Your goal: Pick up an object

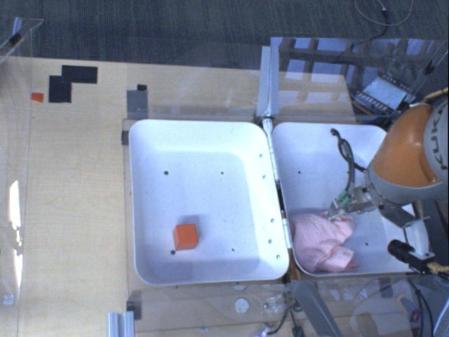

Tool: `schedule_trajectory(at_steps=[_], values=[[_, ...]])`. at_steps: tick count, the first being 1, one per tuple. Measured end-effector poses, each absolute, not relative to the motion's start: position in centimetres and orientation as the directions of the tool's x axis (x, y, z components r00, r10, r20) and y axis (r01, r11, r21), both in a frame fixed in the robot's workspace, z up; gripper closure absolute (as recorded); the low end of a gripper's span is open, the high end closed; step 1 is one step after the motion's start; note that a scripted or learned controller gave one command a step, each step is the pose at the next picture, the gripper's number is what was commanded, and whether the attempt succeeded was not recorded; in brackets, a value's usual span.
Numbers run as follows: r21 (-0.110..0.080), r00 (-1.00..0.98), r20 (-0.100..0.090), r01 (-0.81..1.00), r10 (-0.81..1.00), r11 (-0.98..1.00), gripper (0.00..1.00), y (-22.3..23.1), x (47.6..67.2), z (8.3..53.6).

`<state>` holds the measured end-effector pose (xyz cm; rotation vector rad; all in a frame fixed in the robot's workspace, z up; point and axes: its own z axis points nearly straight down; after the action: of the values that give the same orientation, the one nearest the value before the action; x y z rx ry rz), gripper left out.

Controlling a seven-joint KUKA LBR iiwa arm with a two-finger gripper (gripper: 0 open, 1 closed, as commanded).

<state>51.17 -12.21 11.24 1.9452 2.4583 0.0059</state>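
Note:
A pink crumpled cloth-like object [321,243] lies in the near part of the right bin [309,153]. My gripper [343,208] hangs right at the cloth's upper right edge, touching or nearly touching it. An orange block [186,236] rests in the left bin [196,146], near its front left. The grey arm with its orange band [410,153] comes in from the right over the right bin.
A black cable [344,149] loops down the arm toward the wrist. A metal divider post [267,83] stands behind the seam between the bins. Black markers [70,81] and a small orange tag [36,97] lie on the bench at far left.

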Motion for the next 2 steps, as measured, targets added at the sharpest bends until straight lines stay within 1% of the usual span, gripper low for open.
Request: schedule_trajectory(at_steps=[1,2], values=[[0.007,-0.23,-0.003,0.973,0.973,0.23,0.0,-12.2,51.2,11.2],[0.008,-0.298,-0.005,0.954,0.954,0.298,0.0,-11.0,49.0,10.4]])
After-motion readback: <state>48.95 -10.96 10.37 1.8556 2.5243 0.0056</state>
